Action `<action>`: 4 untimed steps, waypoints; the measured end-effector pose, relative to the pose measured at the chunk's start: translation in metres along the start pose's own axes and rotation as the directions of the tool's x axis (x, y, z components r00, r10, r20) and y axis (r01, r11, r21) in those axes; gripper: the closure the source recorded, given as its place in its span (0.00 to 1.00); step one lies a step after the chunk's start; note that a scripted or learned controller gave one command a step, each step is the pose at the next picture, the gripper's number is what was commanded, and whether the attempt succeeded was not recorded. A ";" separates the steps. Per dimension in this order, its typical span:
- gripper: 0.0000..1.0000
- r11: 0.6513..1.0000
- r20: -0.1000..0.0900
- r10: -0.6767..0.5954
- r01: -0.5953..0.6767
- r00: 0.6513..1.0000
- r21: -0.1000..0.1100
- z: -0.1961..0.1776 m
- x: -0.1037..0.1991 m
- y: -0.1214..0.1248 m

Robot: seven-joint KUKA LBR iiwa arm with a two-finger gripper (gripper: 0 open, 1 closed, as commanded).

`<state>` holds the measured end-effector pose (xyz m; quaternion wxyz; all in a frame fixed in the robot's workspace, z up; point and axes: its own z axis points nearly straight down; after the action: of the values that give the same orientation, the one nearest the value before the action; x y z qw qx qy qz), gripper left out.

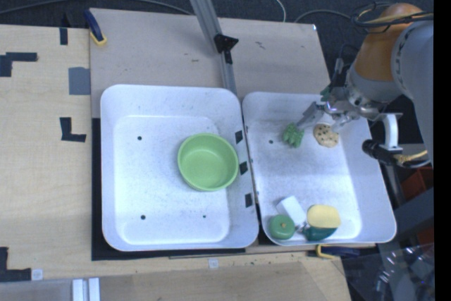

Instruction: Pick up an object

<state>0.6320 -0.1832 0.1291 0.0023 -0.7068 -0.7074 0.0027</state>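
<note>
My gripper (pixel 328 122) hangs low over the far part of the right bin (pixel 366 187), open, its fingers spread to either side of a small tan speckled cookie-like piece (pixel 325 137) lying on the bin floor just below them. A green brush-like toy (pixel 292 134) with a grey stem lies just left of the gripper. At the bin's near edge sit a green round toy (pixel 282 227), a white block (pixel 291 208) and a yellow and teal piece (pixel 323 218). Nothing is held between the fingers.
The left bin (pixel 127 173) holds a light green bowl (pixel 207 162). A grey metal pole (pixel 204 3) slants up from the wall between the bins. The arm's orange band and grey wrist (pixel 384 60) stand over the right bin's far right corner.
</note>
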 end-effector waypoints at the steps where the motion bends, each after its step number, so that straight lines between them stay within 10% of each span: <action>1: 0.00 1.000 0.000 0.000 0.000 1.000 -0.006 0.027 0.001 0.001; 2: 1.00 1.000 -0.001 -0.002 0.002 1.000 -0.006 0.017 0.001 0.001; 4: 1.00 1.000 0.001 -0.002 0.002 1.000 -0.012 -0.107 0.011 0.002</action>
<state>0.6352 -0.1718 0.2361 -0.0023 -0.7061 -0.7081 -0.0015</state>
